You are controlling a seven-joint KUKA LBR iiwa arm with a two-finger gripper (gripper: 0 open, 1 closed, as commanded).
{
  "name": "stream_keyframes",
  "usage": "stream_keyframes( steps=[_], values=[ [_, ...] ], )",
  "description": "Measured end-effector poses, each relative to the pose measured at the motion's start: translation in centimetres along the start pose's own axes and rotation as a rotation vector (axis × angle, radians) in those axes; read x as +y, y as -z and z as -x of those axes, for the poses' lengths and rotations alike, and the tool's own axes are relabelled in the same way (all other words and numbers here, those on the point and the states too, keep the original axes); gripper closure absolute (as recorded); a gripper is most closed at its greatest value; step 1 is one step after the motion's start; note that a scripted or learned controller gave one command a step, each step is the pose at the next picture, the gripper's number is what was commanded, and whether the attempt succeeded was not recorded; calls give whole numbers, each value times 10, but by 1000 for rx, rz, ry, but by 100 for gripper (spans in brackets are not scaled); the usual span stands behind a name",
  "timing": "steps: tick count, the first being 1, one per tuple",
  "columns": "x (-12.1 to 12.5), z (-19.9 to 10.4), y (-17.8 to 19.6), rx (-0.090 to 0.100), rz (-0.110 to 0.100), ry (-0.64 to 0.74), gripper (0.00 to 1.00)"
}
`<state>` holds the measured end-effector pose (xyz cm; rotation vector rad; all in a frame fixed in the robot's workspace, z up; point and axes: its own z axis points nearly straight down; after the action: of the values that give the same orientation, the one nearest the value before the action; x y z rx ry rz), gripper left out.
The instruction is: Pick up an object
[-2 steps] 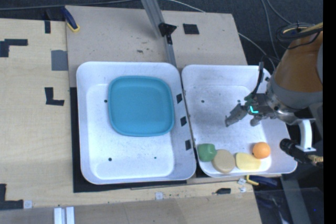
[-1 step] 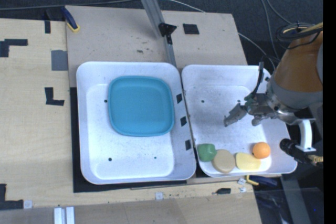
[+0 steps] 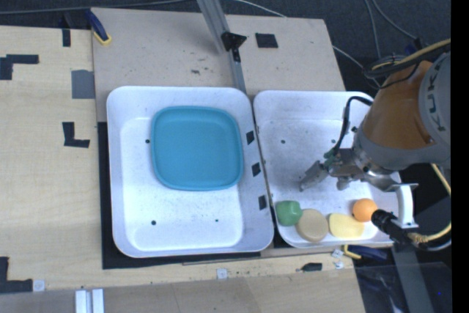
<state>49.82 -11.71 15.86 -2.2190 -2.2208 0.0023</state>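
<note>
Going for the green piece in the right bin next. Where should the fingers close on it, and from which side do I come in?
Probably from straight above. The green object sits low in the right bin, tight against the left wall, with the tan piece touching its right side. Close across its rounded middle along the far-near line, where both flanks look free; a left-right pinch seems blocked.

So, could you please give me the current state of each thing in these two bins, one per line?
Blue plate: lying flat in the left bin.
Green piece: resting at the right bin's near edge, untouched.
Tan piece: beside the green one, untouched.
Yellow piece: next in that row, untouched.
Orange ball: by the yellow piece, untouched.
Gripper: above the right bin's floor, holding nothing visible.
</note>
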Motion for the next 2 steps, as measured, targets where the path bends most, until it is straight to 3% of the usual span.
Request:
stream_keyframes(
  steps=[2],
  values=[
    [7,0,-70,-1,3,0,0]
  ],
)
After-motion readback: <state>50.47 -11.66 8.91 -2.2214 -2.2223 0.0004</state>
